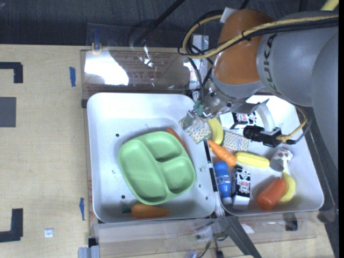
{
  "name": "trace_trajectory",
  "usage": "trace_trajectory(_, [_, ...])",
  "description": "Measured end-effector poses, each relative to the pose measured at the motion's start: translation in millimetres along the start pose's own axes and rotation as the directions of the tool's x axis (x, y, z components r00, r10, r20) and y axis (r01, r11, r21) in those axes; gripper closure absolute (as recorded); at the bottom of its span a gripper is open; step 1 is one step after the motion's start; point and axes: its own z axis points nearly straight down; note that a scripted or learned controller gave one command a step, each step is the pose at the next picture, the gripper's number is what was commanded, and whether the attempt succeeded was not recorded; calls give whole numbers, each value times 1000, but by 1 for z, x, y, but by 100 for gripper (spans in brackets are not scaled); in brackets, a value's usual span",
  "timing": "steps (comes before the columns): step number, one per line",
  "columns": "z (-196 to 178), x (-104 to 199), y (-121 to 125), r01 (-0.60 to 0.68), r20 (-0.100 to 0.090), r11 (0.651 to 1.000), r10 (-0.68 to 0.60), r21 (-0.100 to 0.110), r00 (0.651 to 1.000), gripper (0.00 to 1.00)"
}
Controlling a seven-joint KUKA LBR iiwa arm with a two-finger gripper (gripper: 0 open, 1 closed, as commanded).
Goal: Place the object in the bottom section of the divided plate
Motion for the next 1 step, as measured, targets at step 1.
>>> trace_trajectory(1, [16,75,-29,149,0,989,-149,1,989,100])
